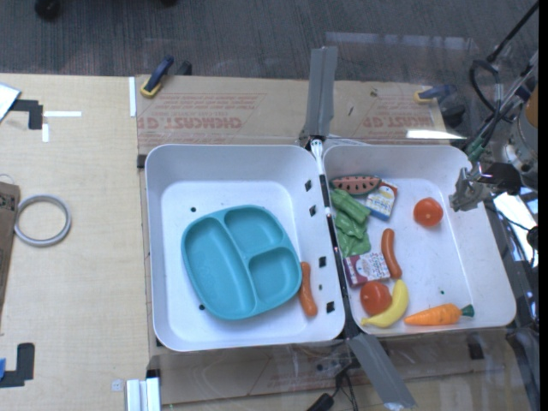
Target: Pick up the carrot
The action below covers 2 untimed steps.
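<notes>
The carrot [437, 315], orange with a green stub on its right end, lies flat in the near right corner of the right bin [479, 255]. My gripper [468, 192] hangs over the far right edge of that bin, well behind the carrot and apart from it. A red tomato [427, 212] sits just to the gripper's left.
A yellow banana [390, 306] and a second tomato [374, 296] lie just left of the carrot. A sausage [390, 253], a red packet [370, 268], green pods [349, 221] and a small box [381, 199] crowd the bin's left side. The left bin holds a teal divided plate [244, 261] and another sausage [306, 289].
</notes>
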Tool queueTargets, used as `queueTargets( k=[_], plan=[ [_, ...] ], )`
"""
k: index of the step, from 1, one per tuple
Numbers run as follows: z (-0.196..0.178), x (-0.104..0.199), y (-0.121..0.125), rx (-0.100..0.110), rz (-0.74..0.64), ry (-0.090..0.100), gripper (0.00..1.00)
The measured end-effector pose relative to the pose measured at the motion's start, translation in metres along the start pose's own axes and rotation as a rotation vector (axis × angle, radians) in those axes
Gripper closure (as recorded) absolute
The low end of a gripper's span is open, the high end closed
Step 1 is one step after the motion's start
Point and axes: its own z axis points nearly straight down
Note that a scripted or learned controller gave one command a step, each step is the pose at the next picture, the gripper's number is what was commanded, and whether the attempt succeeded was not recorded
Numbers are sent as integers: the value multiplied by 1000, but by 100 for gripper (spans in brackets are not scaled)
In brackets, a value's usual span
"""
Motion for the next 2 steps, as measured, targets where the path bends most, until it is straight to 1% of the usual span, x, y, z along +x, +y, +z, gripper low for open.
queueTargets(
  k=[1, 2],
  plan=[
    [76, -65, -12, 1, -191, 1, 100],
    [-62, -85, 15, -2, -482, -1, 100]
  ],
)
